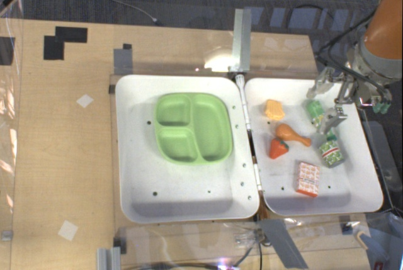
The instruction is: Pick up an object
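The right bin (359,196) holds several small items. A yellow wedge (274,109) lies near its back, with an orange drumstick (293,134) and a red strawberry-like piece (278,148) in front of it. A green packet (331,153) and a red-and-white patterned box (308,178) sit toward the front right. My gripper (325,105) hovers over the bin's back right part, open. A small green item (315,112) lies on the bin floor just below and between its fingers, and nothing is gripped.
The left bin (138,187) bears a green divided tray (192,127) in its middle. A metal post (242,42) stands behind the seam between the bins. The arm's orange band (384,26) and cables occupy the far right.
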`<state>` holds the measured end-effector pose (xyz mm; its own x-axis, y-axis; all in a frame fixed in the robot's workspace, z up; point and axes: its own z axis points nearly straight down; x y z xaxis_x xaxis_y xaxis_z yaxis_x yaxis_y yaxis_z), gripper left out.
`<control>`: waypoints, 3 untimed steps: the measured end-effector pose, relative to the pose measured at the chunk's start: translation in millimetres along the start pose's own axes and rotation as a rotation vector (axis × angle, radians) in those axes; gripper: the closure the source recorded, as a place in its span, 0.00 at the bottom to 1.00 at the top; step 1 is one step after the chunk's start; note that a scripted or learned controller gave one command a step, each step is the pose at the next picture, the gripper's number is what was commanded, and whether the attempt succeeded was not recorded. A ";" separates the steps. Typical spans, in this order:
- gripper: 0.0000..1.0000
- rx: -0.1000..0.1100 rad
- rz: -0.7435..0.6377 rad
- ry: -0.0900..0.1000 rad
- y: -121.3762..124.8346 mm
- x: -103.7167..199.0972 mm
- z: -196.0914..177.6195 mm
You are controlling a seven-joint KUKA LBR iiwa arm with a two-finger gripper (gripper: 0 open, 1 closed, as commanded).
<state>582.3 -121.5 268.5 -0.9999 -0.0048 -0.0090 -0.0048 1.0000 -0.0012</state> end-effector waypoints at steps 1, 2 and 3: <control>0.00 0.001 -0.011 -0.006 -8.3 61.4 163.1; 0.00 -0.001 0.541 -0.006 20.1 46.5 177.6; 1.00 -0.002 0.536 -0.024 20.3 41.3 163.2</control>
<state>542.5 -101.6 104.9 -0.8618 0.5064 -0.0302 0.5063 0.8623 0.0119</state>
